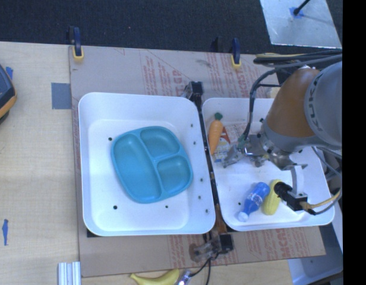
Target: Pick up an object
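I see the arm (302, 108) bent in from the right over the right bin (230, 218); its gripper (233, 156) sits low by the bin's left wall, grip state unclear. Carrot (215, 134) just beside it, upper-left. Blue bottle (254, 199) and yellow piece (271, 200) lie nearer the front, apart.

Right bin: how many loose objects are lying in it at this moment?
3 visible. A toy carrot lies near the right bin's left wall, and a blue bottle and a yellow object lie side by side near its front edge. The arm may hide more.
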Robot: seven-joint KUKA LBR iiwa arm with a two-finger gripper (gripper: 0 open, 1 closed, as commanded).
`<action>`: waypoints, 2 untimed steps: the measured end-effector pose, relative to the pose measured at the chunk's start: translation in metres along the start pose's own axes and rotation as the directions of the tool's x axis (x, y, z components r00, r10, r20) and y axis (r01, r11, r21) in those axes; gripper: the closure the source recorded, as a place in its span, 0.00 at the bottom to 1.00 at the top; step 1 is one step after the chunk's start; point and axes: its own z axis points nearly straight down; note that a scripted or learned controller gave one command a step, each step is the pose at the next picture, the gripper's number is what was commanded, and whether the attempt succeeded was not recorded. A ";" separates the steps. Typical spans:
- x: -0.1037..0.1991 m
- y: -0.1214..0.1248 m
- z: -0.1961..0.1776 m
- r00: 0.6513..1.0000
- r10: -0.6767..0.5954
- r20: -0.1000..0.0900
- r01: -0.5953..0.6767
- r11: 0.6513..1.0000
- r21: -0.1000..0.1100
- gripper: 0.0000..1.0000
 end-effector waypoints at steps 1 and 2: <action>0.002 0.087 0.004 1.000 0.012 -0.006 -0.012 0.999 0.041 0.00; 0.000 0.090 -0.008 1.000 0.005 0.002 -0.005 1.000 0.020 1.00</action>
